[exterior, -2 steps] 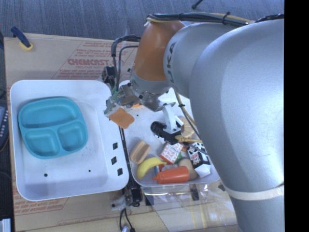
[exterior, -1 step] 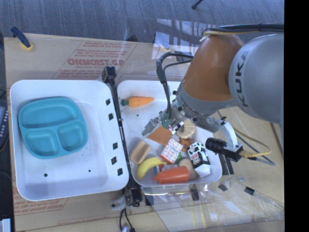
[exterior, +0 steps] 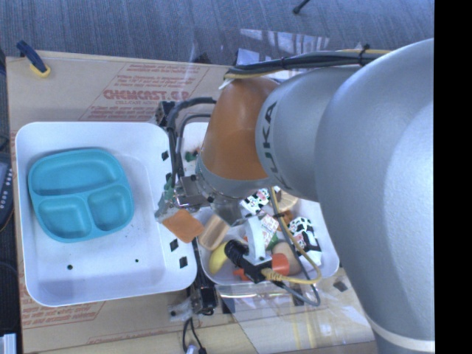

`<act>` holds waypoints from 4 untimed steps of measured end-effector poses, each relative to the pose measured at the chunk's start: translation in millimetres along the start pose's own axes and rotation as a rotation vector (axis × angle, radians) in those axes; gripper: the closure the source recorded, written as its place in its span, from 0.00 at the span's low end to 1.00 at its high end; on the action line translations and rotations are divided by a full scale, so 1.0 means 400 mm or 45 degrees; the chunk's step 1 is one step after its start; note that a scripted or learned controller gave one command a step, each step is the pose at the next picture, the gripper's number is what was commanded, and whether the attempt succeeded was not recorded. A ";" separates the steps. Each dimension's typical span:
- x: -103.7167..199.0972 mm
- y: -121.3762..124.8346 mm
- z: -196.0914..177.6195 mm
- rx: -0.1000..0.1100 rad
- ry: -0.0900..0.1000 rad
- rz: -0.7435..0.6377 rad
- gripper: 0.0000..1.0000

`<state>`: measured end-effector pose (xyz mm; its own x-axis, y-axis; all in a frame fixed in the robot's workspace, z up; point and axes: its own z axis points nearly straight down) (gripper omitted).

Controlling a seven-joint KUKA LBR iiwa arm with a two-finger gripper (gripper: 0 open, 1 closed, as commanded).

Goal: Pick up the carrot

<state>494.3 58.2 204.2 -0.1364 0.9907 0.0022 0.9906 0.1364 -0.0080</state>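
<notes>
An orange wedge-shaped piece [exterior: 184, 226], which may be the carrot, shows just under the gripper [exterior: 174, 206] over the rim between the two bins. A small green bit [exterior: 168, 191] sits right above it by the gripper. The arm's orange band and grey body cover most of the right bin [exterior: 330, 260]. Whether the orange piece is held or only lies below the gripper is not visible.
The left bin [exterior: 29, 271] holds a blue divided plate [exterior: 77, 194]. In the right bin lie a yellow piece [exterior: 216, 261], a tan block [exterior: 213, 232], a red-orange piece [exterior: 282, 261] and cow-patterned toys [exterior: 302, 231]. Cardboard [exterior: 110, 87] lies under both bins.
</notes>
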 end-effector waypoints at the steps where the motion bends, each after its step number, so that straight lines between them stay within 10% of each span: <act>1: 0.346 -0.003 0.156 0.002 -0.003 -0.378 1.00; 2: 0.195 -0.015 -0.069 -0.012 -0.010 -0.901 1.00; 3: 0.166 -0.026 0.087 0.001 -0.003 -0.057 1.00; 4: 0.314 0.078 -0.185 -0.019 0.001 -0.046 1.00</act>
<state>508.6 186.7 278.4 -0.1720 0.9851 0.0033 0.9851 0.1720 0.0071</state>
